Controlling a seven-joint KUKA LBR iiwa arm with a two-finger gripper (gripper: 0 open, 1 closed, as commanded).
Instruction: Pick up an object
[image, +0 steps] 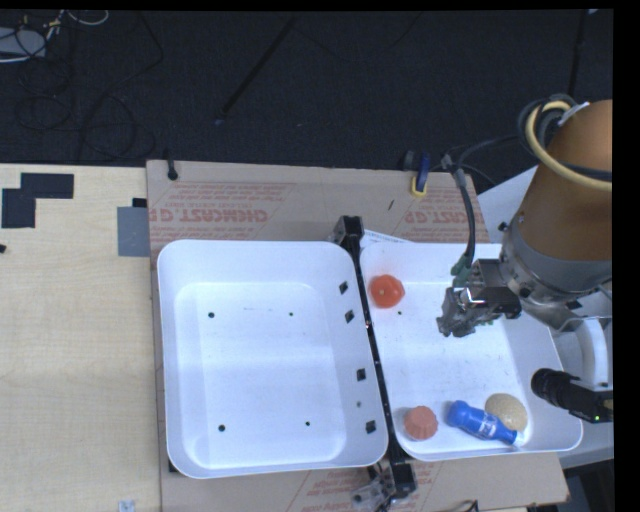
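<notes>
Objects lay in the right bin (560, 440): an orange ball (386, 291) at the far side, a pink ball (421, 422), blue bottle (481, 421) and beige ball (506, 409) along the near edge. The pincer (460, 322) hovered above, grasping nothing visible.

The scene was viewed by 1 camera, fixed above the desk (80, 330) and tilted down at a slant. Both white bins were taken in whole: the left bin (175, 290) near the middle of the frame, the right bin (560, 425) toward the right edge. The dark floor beyond the desk was seen across the top. The arm (575, 190) was caught close at the right, cropped by the frame. The distance was moderate.
</notes>
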